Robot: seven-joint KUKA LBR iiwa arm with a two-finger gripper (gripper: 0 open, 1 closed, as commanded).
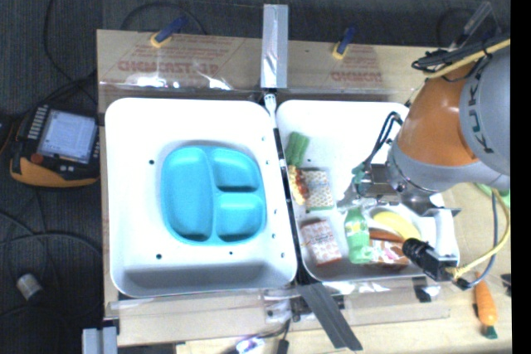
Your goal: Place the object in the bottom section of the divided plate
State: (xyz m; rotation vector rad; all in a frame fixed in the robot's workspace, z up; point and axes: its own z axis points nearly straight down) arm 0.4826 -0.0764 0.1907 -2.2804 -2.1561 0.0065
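Where arm overhangs, objects half-hidden

One fixed cam above my bench, looking down at a slight slant. Far enough out to frame both white bins: left bin and right bin side by side, plus dark floor around. My arm enters from frame right. No second view to overlap.

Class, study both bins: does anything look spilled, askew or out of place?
Nothing looks spilled or damaged. The blue divided plate lies flat in the left bin. In the right bin, food packets lie jumbled and overlapping beneath the arm, an untidy heap.
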